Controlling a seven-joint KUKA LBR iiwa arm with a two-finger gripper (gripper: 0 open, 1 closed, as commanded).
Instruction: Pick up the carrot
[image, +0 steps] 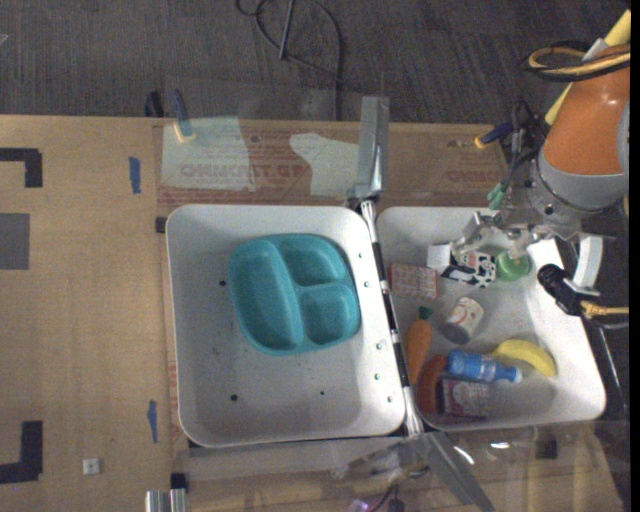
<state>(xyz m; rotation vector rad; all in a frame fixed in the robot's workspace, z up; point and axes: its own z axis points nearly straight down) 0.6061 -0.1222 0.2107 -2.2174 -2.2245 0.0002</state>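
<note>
The carrot (418, 346) is orange with a small green top. It lies lengthwise along the left wall of the right bin (585, 395), pointing towards the front. My gripper (493, 238) hangs over the back part of that bin, above a black-and-white patterned carton (470, 268) and a green round item (513, 265). It is well apart from the carrot, up and to the right of it. The grey arm with its orange band (590, 130) reaches in from the upper right.
Around the carrot lie a reddish packet (413, 281), a small tipped can (462, 318), a blue bottle (481, 367), a dark red box (455, 393) and a banana (526, 356). The left bin (200, 400) holds a teal divided plate (295, 292).
</note>
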